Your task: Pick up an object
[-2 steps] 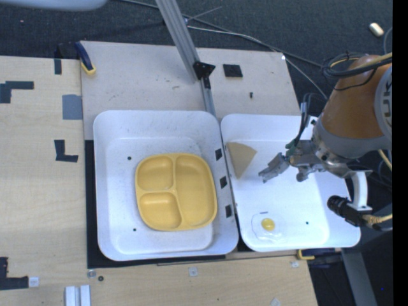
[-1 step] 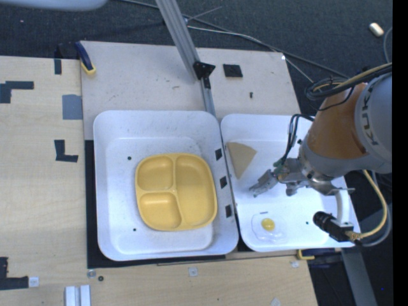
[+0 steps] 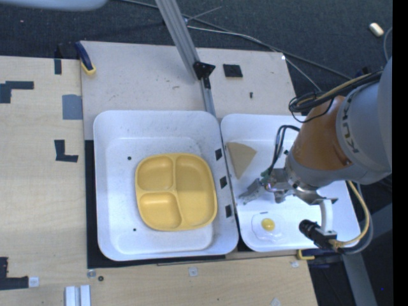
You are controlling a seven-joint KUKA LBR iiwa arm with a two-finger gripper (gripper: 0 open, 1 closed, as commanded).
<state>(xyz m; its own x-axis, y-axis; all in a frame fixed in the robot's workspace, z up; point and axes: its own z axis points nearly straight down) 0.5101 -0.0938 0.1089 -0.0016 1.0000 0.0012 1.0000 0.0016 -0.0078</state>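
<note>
In the right bin (image 3: 338, 209) lie a tan wedge-shaped piece (image 3: 241, 157) near the far left corner and a toy fried egg (image 3: 268, 225) by the front wall. My gripper (image 3: 252, 192) hangs low in this bin between the two, just below the wedge's tip and above the egg. Its tip points left toward the divider between the bins. I see nothing held in it. The grey arm with its orange band (image 3: 319, 146) covers the right half of the bin.
A yellow divided plate (image 3: 175, 191) sits in the middle of the left bin (image 3: 111, 171). A slanted metal pole (image 3: 185, 40) runs down to the bins' shared far edge. Cables (image 3: 347, 234) loop near the right bin's front right corner.
</note>
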